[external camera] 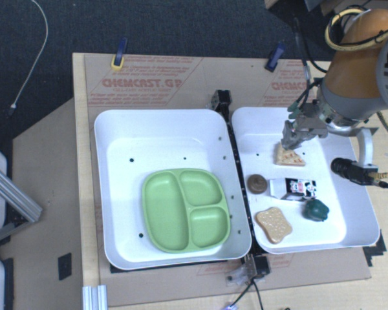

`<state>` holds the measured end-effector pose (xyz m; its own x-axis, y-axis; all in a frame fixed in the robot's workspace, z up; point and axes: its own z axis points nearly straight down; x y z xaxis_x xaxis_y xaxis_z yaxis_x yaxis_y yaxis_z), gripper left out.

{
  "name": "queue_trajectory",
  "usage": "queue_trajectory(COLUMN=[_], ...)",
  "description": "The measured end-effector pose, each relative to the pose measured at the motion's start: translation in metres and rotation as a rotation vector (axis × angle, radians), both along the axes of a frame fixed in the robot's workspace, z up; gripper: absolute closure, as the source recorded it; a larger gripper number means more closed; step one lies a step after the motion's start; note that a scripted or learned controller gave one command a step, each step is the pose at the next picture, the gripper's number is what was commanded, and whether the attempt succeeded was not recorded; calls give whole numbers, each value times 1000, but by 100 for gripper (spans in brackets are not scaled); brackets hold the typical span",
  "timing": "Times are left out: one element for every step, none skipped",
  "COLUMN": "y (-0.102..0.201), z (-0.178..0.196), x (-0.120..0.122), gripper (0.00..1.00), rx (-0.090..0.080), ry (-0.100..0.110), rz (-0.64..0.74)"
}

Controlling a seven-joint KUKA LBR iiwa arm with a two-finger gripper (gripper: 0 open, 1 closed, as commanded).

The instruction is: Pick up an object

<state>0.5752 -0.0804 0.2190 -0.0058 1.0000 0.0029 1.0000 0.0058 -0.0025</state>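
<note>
One cam view: gripper [296,141] low in the right bin [355,234], tips right over the pizza slice [290,157], seemingly touching. Can't tell its state. Nothing lifted yet, I'd say; grasp and lift remain. Below-left of it: brown disc [257,185], toast [273,225]; below: black-white card [301,188], green toy [316,210]. Far left: green tray [185,209].

My arm [359,63] was a thick rounded body, orange across its upper band and smooth grey below toward the wrist. A pale yellowish cable looped over the orange part, with dark cables running beside it. My end effector [296,137] was a small grey metal assembly. A black cylindrical part jutted out beside a white bracket.
</note>
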Motion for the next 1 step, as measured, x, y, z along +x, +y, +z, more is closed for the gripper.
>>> queue_trajectory(y=[55], z=[11], x=[-2], gripper=[100], rx=[0], ry=[-3], rz=[1])
